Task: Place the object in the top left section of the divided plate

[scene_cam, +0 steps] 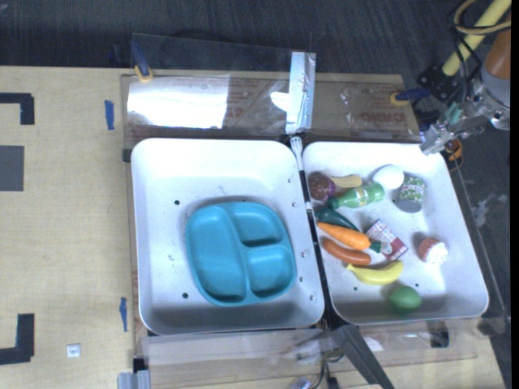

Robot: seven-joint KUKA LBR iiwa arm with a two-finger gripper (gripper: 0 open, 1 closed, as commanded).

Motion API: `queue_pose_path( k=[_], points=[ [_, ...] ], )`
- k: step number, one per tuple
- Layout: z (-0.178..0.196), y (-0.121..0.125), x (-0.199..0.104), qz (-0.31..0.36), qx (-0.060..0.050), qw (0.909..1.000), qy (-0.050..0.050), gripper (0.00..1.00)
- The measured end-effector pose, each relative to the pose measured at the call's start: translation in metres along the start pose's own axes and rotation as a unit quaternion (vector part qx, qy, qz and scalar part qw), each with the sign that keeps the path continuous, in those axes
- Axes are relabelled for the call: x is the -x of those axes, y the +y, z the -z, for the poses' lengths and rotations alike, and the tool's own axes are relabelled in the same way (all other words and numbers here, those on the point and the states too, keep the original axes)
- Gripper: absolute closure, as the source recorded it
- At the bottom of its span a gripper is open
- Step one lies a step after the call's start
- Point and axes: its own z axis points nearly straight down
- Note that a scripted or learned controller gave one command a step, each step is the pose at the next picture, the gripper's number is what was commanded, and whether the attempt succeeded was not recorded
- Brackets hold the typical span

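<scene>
From above, the blue divided plate (240,252) sits in the left bin (154,217); toy foods, among them a carrot (344,236) and banana (378,273), lie in the right bin (466,282). The gripper (438,138) hovers over that bin's far right corner, its state impossible to tell

The blue divided plate (241,252) lay flat in the left bin (154,177), near the bin's middle and a little toward its front edge. It had one long section along its left side and two smaller sections on its right. All three sections were bare. It sat slightly turned against the bin's edges.
</scene>
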Motion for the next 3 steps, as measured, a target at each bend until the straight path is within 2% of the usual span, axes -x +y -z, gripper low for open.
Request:
queue_pose_path(
  k=[1,2,3],
  points=[
    [-0.011,0.0,-0.001,0.073,-0.002,0.9974,0.002,1.0],
    [0.002,0.002,-0.001,0.074,0.001,0.9973,-0.002,1.0],
    [-0.064,-0.073,-0.044,0.046,-0.003,0.9989,0.003,1.0]
  ],
)
